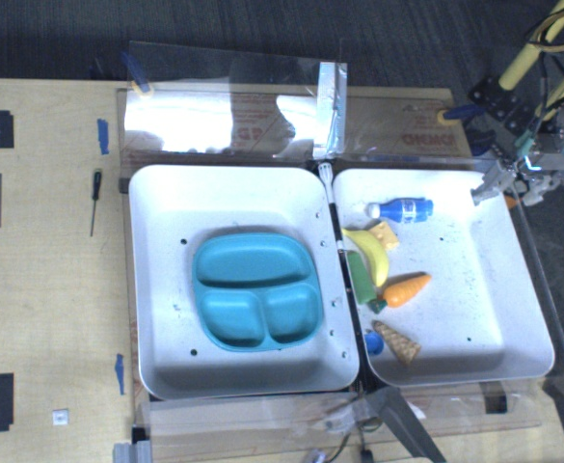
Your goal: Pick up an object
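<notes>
Gripper [498, 183] sits at the far right corner of the right bin [474, 350], over its rim — whether it is open or closed I cannot tell, and nothing is visibly between it.

The objects lie along that bin's left side, well apart from the gripper: blue-and-white bottle [401, 209] on its side, banana [373, 251] touching a green piece [362, 276], carrot [406, 289] just beside them, cone [396, 340] nearer the front.

Left bin [156, 210] holds a blue divided tray [255, 289].
</notes>
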Controlling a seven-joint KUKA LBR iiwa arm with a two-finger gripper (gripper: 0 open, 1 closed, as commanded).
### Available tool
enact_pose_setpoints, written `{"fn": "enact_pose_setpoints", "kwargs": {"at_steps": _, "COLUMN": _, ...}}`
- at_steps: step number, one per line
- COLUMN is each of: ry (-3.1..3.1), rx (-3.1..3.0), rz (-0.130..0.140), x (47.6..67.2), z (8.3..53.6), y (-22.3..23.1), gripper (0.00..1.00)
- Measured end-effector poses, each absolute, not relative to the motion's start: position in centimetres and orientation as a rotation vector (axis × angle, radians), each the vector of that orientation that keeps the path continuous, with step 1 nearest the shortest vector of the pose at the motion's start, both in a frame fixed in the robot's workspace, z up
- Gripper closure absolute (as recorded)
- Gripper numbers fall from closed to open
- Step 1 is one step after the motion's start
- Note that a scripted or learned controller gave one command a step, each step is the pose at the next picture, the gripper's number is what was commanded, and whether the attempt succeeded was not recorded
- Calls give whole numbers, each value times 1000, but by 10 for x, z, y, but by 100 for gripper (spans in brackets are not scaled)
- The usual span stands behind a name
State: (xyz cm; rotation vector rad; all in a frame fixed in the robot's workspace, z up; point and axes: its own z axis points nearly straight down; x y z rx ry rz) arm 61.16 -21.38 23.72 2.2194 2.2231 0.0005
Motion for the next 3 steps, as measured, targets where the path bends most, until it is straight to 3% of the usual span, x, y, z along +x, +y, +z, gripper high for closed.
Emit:
{"fn": "enact_pose_setpoints", "kwargs": {"at_steps": 1, "ry": 2212, "rx": 2238, "rz": -4, "x": 558, "z": 158, "y": -167, "gripper": 0}}
{"fn": "enact_pose_setpoints", "kwargs": {"at_steps": 2, "ry": 2211, "rx": 2240, "rz": -4, "x": 528, "z": 96, "y": -105, "gripper": 0}}
{"fn": "enact_pose_setpoints", "kwargs": {"at_steps": 3, "ry": 2251, "rx": 2191, "rz": 2, "x": 580, "z": 94, "y": -96, "gripper": 0}}
